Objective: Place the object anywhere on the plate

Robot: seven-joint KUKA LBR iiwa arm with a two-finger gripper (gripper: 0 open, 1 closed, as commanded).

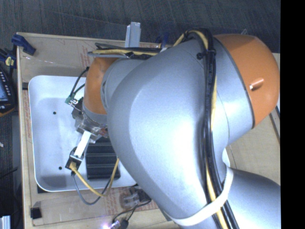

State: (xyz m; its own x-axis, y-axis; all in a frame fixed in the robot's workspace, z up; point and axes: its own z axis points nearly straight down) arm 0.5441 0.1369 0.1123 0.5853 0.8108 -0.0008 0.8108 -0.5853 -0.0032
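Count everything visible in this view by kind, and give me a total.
Robot arm: 1
White bin: 1
Dark specks on the bin floor: 2
Blue clamp at the bench corner: 1
Total: 5
The arm hides the rest of the bench.

The object and the plate are hidden; placement cannot be told

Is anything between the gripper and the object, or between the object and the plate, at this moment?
Cannot tell. The arm covers much of the left bin and everything to its right, so the object and the plate are hidden. On the bare bin floor left of the wrist, nothing visible stands in the way.
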